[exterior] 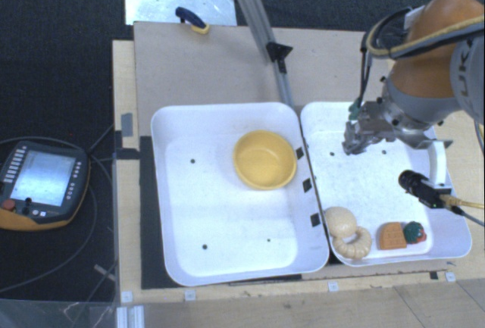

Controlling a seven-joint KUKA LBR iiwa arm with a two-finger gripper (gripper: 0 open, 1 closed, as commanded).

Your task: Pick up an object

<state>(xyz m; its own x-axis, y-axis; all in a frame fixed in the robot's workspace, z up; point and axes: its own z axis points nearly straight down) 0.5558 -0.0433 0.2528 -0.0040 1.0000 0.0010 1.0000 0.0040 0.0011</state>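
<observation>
Your gripper (355,139) hangs over the far part of the right bin (379,190), above bare white floor, and nothing sits between its fingers — whether they stand open or closed you cannot tell from this slant. The things you could pick lie well apart from it, bunched along that bin's near edge: a cream ring-shaped toy (347,232) at the near-left corner, pressed close to the wall, and an orange block (392,235) with a dark green piece (414,231) touching its right side. That crowding against the rim will likely make a clean descent awkward. A yellow bowl (264,159) sits alone in the left bin (189,228), far-right of its middle — open space all round it, so probably the easier target, though its rounded wall may slip.
</observation>
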